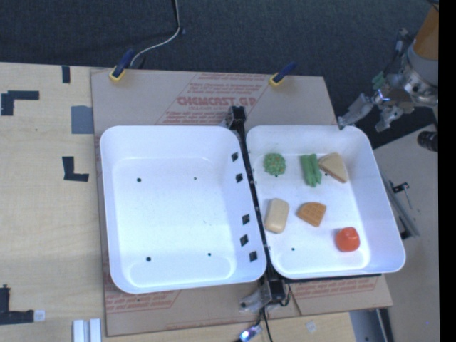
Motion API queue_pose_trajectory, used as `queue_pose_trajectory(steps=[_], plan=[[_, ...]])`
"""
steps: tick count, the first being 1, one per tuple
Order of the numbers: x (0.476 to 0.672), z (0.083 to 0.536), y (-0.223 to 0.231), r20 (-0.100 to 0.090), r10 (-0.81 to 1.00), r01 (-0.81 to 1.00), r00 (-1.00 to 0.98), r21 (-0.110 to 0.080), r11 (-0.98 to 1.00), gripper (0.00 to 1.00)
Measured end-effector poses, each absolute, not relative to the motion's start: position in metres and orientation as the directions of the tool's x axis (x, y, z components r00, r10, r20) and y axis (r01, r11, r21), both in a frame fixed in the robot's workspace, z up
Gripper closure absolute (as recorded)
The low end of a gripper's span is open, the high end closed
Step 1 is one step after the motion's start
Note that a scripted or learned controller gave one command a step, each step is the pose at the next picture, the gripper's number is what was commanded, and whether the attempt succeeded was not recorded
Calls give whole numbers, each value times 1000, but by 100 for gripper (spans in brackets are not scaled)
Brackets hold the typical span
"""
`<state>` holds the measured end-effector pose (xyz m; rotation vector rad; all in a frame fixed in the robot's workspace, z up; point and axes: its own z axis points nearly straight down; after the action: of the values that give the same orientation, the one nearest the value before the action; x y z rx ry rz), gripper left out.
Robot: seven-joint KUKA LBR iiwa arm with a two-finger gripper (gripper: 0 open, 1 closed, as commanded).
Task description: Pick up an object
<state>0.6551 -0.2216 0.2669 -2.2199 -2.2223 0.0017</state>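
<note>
Gripper (367, 112) hangs off the right bin (381, 191) past its 1 o'clock corner, fingers spread, nothing between them. Inside the bin: green broccoli piece (274, 164) at 10 o'clock, green pod (310, 169), tan wedge (334, 167), cream block (276, 215), orange chunk (312, 213), red piece (348, 239) at 5 o'clock.

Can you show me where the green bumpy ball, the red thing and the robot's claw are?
green bumpy ball (274, 164), camera view, its middle.
red thing (348, 239), camera view, its top face.
gripper (365, 112), camera view, between its fingertips.
</note>
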Motion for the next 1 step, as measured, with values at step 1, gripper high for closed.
queue_pose_trajectory(steps=[1], plan=[[596,398,-182,-3,1000,1000,-4,13,4,0]])
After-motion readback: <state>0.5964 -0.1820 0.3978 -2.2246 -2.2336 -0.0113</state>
